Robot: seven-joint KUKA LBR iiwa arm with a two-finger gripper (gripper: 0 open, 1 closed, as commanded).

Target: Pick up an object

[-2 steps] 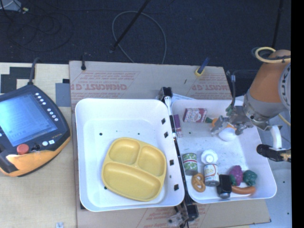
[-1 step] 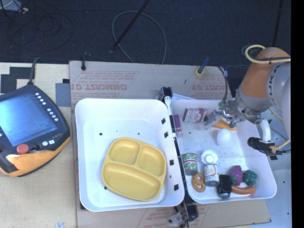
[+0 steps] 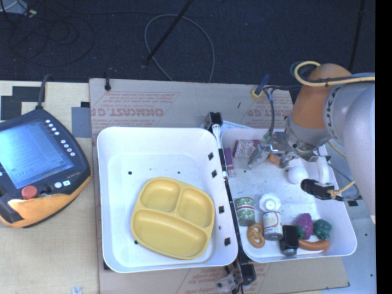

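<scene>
The gripper (image 3: 260, 155) hangs low over the right bin (image 3: 349, 241), beside a pink packet (image 3: 244, 149), presumably lining up a grab, though I cannot tell its fingers' state.

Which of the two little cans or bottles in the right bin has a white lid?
The small bottle with the white cap and orange label. It stands just right of the green-labelled can, whose top is silvery metal.

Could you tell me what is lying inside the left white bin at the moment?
The left bin holds a yellow divided plate lying flat; whatever is beneath the plate is covered.
</scene>
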